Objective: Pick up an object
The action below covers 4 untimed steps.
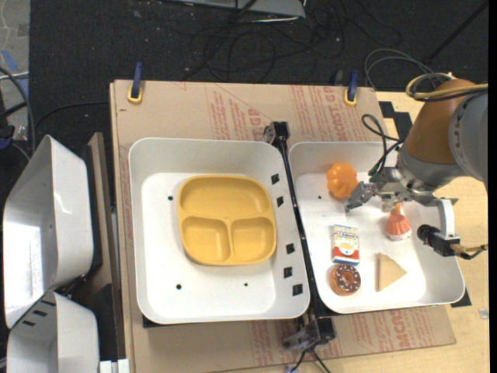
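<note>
Nothing is held yet. An orange toy (341, 179) lies at eleven o'clock in the right bin (446, 290), untouched. Just at its three o'clock the gripper (371, 194) hovers, fingers spread. Grasp and lift are judged still to be done.

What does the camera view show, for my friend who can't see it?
A robot arm reaches from the right over the right white bin, its hand beside an orange toy pepper. That bin also holds a strawberry, a small box, a donut and a wedge. The left bin holds a yellow divided plate.
</note>
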Each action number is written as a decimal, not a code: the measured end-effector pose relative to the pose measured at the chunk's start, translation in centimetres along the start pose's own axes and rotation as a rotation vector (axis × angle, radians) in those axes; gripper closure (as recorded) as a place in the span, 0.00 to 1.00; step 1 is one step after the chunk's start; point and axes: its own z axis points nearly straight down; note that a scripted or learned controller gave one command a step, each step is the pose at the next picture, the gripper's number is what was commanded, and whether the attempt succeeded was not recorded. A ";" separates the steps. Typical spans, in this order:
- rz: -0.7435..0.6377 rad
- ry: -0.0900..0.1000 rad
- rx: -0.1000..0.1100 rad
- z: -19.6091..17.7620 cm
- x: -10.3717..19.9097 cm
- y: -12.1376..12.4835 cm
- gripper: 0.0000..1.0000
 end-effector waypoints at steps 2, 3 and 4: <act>0.000 -0.002 -0.008 -7.3 -0.9 0.4 1.00; -0.004 -0.002 -0.007 -11.6 -0.7 0.5 1.00; -0.004 -0.002 -0.007 -16.4 -0.7 0.6 1.00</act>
